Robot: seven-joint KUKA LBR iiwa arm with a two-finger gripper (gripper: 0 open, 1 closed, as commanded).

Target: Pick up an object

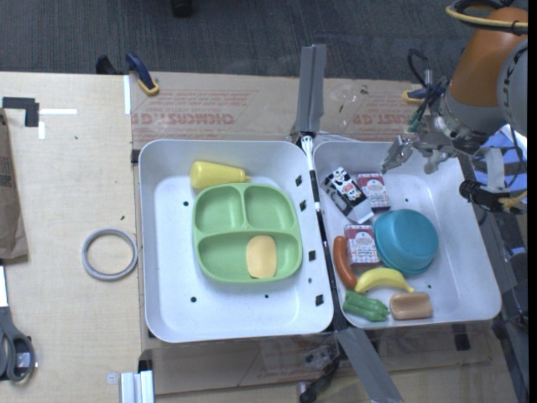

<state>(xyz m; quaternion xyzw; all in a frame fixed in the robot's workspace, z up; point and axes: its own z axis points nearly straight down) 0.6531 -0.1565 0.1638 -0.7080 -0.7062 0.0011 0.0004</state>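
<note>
Here, gripper [417,152] hangs above right bin's [470,250] far edge, fingers spread apart, nothing between them. Just nearer and left: cow-print carton [344,188], small box [372,191]. Blue bowl [406,239], banana [383,280] farther toward camera.

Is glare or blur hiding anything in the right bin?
Camera view: even, soft light, no strong glare on the right bin; the blue bowl and banana read sharply. The gripper is small, slightly soft, against a cluttered background.

Green tray [220,225] in left bin [159,250]
</note>
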